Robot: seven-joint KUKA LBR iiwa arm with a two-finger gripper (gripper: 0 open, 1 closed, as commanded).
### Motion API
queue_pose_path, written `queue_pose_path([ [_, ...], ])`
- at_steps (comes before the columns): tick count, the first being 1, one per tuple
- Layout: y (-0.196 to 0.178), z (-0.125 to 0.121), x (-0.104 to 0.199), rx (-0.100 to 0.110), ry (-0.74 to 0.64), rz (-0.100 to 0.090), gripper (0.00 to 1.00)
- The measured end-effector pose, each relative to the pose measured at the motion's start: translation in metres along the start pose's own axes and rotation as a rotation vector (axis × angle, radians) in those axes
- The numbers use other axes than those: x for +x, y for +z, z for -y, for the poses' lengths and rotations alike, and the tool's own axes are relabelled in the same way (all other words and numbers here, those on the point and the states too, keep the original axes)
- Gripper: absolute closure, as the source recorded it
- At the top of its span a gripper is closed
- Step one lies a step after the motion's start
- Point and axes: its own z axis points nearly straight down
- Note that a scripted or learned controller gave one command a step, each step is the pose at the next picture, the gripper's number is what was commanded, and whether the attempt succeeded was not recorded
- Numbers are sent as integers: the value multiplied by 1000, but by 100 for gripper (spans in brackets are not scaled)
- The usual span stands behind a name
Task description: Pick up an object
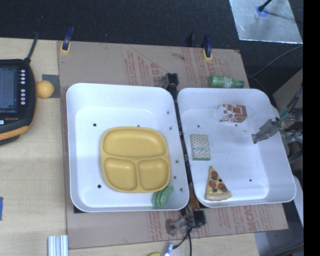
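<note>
The right bin [277,191] serves as the landmark here. Inside it, a pizza slice toy [217,184] lies near its front-left corner, tip pointing toward the back. Just behind the slice, close to the bin's left wall, sits a small patterned packet [200,146]. Toward the bin's back, right of centre, lies a brown and white wrapper-like item [233,112]; what it is exactly cannot be made out. The tool [262,132] reaches in over the bin's right rim, low above the floor, apart from all three things, with nothing between it and the bin floor; whether it is open or closed cannot be told, since it is small and dim there. Touching the right bin's left wall is the left bin [77,143], which holds a yellow divided tray [134,158] and, at its front-right corner, a green toy [162,197]. Behind the right bin, on the tabletop [21,196], a green bottle [226,81] lies on its side.
</note>
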Motion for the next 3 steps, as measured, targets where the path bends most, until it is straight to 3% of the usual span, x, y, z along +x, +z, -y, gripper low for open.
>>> queue_pose_path([
  [1, 106, 20, 71, 2, -3, 0, 0],
  [2, 180, 20, 82, 2, -2, -1, 0],
  [3, 60, -10, 27, -2, 2, 1, 0],
])
